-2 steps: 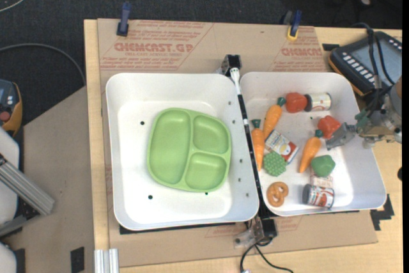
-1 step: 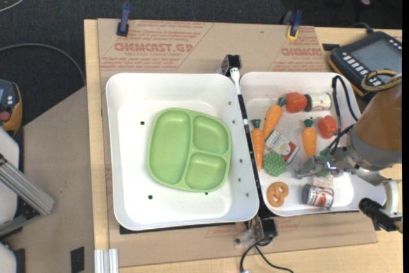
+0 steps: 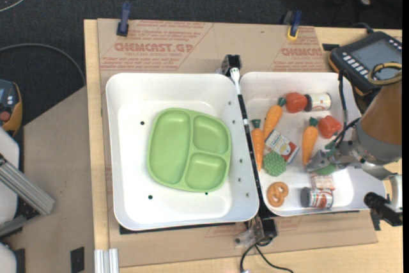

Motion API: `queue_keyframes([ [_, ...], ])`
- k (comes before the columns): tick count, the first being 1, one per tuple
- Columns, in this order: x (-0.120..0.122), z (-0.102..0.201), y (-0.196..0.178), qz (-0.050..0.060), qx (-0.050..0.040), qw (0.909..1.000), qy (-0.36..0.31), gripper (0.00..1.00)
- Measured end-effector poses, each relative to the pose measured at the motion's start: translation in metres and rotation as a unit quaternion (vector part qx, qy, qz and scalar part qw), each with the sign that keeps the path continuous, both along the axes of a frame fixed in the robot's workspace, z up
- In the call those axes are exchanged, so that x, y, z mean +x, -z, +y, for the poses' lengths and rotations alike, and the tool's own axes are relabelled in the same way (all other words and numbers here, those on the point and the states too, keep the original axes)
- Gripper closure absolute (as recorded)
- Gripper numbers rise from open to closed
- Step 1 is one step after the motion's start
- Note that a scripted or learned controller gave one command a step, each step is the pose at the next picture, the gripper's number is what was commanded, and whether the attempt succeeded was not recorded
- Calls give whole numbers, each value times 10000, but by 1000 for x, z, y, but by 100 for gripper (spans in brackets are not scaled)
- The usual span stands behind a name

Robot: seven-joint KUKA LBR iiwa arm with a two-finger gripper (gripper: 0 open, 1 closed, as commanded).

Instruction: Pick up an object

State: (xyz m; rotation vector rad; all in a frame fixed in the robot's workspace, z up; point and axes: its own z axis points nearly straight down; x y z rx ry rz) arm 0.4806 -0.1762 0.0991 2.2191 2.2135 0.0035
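While the left bin (image 3: 121, 137) keeps open white floor around a glossy green three-compartment plate (image 3: 189, 149), the right bin (image 3: 348, 198) is crowded with toy food, leaving little room. Reaching in from 3 o'clock, the grey arm's gripper (image 3: 323, 162) hangs low beside an orange plastic carrot (image 3: 308, 142), just above a small can (image 3: 317, 199) at the bin's 5 o'clock; whether its jaws are spread or pinching anything cannot be told. A pretzel (image 3: 277, 192) lies at 7 o'clock, a second carrot (image 3: 271, 118) toward 11.
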Motion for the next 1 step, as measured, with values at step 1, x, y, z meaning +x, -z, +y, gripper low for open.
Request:
queue_keyframes([
  [1, 0, 91, -98, -9, 22, 10000, -61, 100],
])
